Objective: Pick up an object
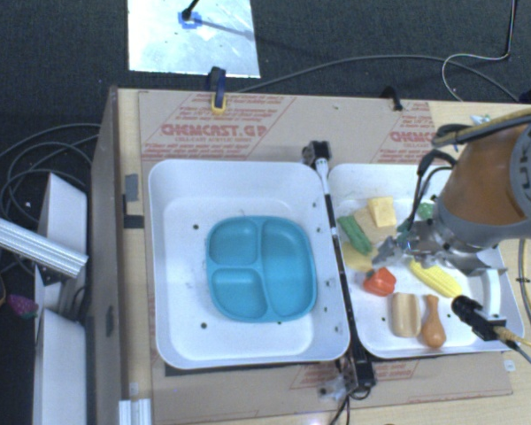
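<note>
Right bin (365,339), near to far: bread roll (405,314) and drumstick (433,320) at the front edge, tomato (380,282) just behind, then corn (436,279). Gripper (396,248) hangs just above the tomato, which sits a touch toward the front-left — small, round, red-orange, green top. Corn's long axis runs diagonally under the wrist. Cheese (380,211) and green pepper (355,233) farther back. Blue plate (260,267) in left bin.

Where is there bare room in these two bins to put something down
Left bin: bare white floor rings the blue divided plate, widest toward its far wall. Right bin: only the far corner is free; food toys and the gripper crowd the rest.
</note>
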Controlling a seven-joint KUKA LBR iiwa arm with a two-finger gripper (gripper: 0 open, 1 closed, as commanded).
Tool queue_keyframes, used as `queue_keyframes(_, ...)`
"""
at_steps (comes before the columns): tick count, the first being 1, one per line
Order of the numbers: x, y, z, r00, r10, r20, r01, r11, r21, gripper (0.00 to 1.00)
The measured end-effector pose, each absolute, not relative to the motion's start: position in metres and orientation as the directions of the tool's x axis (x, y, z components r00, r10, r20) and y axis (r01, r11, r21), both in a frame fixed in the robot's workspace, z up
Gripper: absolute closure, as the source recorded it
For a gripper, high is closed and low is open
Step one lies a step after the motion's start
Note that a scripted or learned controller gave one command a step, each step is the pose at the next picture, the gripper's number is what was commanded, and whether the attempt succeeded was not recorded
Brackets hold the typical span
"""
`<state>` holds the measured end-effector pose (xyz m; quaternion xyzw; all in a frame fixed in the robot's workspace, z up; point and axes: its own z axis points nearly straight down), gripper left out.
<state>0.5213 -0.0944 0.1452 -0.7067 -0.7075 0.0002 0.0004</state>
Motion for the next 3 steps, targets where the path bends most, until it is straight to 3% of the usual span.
queue_keyframes(1,0.519,-0.09,0.084,-0.002,1.0,0.0,1.0,0.002,0.001,0.0)
queue_keyframes(2,0.52,-0.09,0.095,-0.003,1.0,0.0,1.0,0.003,0.004,1.0)
queue_keyframes(3,0.568,-0.042,0.185,-0.004,1.0,0.001,1.0,0.004,0.004,1.0)
